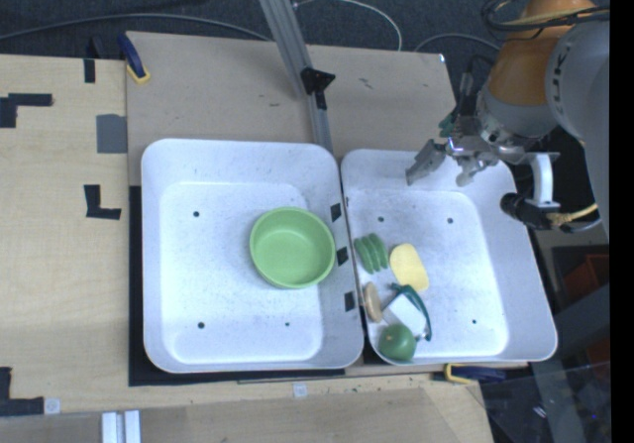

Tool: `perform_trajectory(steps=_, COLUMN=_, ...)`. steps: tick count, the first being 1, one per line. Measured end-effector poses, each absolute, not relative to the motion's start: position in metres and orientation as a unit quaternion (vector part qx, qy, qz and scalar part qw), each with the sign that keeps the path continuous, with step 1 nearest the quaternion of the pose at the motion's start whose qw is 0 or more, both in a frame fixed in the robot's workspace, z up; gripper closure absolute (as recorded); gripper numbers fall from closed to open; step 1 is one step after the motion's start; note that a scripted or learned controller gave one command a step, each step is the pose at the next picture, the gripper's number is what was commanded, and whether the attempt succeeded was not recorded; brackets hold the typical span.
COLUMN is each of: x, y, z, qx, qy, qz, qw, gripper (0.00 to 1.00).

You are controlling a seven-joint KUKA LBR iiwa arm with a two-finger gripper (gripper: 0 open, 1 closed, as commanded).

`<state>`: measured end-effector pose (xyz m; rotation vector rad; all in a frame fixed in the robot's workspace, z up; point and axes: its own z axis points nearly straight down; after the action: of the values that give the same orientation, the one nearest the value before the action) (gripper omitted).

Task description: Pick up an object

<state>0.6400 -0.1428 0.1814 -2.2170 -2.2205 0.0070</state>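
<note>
My gripper (444, 167) hangs over the far edge of the right bin (495, 263), its two fingers spread open with nothing between them. Well below it, in the bin's near left part, lie a ridged green piece (371, 252), a yellow lump (408, 266), a small tan piece (372, 302), a white block with a dark green band (409, 311) and a round green fruit (397, 341). A green bowl (291, 247) sits in the left bin (188, 263).
A grey pole (287, 35) slants across the bench behind the bins down to the divider between them. Cables trail on the dark floor at the back. The right half of the right bin is bare white.
</note>
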Motion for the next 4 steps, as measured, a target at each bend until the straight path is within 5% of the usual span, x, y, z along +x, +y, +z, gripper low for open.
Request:
perform_trajectory(steps=1, x=0.646, y=-0.143, z=0.120, qx=-0.706, qy=-0.708, qz=0.0028, qw=0.003, gripper=0.00)
perform_trajectory(steps=2, x=0.648, y=-0.142, z=0.134, qx=-0.706, qy=-0.709, qz=0.0011, qw=0.000, gripper=1.00)
perform_trajectory(steps=4, x=0.658, y=-0.137, z=0.210, qx=-0.706, qy=-0.708, qz=-0.0004, qw=0.000, gripper=1.00)
